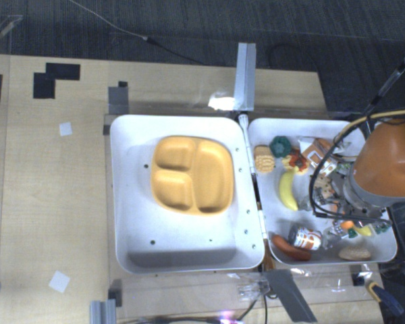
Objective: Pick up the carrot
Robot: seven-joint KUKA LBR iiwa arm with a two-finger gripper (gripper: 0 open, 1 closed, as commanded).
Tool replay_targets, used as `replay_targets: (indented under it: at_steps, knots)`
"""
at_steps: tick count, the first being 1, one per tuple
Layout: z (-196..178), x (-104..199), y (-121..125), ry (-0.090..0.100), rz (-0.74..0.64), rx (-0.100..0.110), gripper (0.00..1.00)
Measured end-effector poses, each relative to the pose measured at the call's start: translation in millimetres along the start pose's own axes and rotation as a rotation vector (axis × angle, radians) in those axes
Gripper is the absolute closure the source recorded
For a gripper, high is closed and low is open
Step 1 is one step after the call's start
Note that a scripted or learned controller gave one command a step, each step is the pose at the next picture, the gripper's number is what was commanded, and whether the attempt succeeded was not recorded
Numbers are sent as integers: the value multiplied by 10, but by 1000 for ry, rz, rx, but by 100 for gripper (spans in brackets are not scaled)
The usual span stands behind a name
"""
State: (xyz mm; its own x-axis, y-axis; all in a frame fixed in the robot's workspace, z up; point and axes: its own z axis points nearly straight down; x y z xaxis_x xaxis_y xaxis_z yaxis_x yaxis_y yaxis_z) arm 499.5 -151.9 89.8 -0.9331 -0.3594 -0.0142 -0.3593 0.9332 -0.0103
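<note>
Here the arm (390, 164), with its orange band, reaches in from the right and hangs low over the right bin (273, 132), its wrist and cables covering the middle and right part of that bin. The gripper (344, 225) sits beneath the wrist near the bin's front right area, but the arm's bulk hides it, so I cannot tell how it stands or whether it has hold of anything. A small orange piece (349, 225) that may be the carrot shows just under the wrist, near the front right corner, beside a yellowish bit; it is too small to be sure. Around it in the same bin lie a banana (287, 190), a corn cob (263, 158), a dark green item (281, 146), a small can (305, 237), a red sausage (290, 247) along the front wall, and a tan potato-like lump (355, 253). The left bin (131, 201) holds a yellow divided plate (192, 174), lying flat near its centre.
</note>
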Motion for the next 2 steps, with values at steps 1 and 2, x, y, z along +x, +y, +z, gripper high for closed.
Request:
replay_targets:
  at_steps: [1, 2]
  knots:
    - [-134, -48, -8, -11, -6, 6, 100]
    - [-129, -45, -5, -9, -6, 5, 0]
